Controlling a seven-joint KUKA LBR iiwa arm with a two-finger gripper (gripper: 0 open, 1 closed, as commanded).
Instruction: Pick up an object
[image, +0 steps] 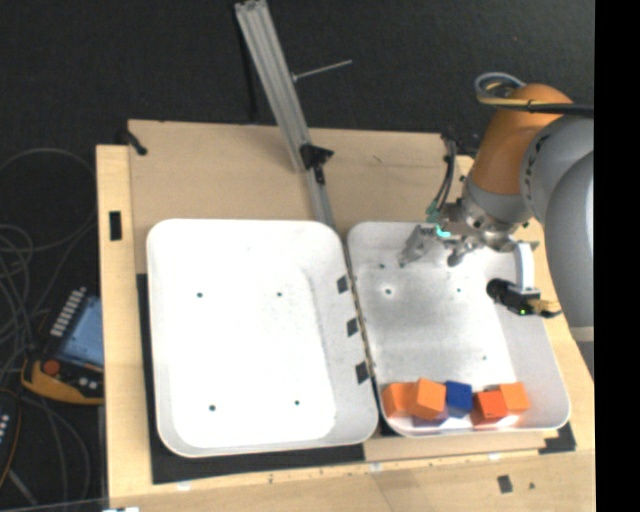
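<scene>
Camera view: tool (437, 245) is hovering with fingers spread wide, holding nothing, over the right bin's (520, 330) far end. Orange blocks (418, 398) and blue block (458, 396) are lying well apart from it, lining the near wall, likely awkward to reach.

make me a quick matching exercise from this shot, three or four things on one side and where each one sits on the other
Things:
1. blue block
2. gripper
3. left bin
4. handheld controller

Places:
A. off the bench, on the dark floor at far left
B. over the far end of the right bin
C. near edge of the right bin, between orange blocks
D. beside the right bin, nearer the view's left

Pairs: 1-C, 2-B, 3-D, 4-A
</scene>
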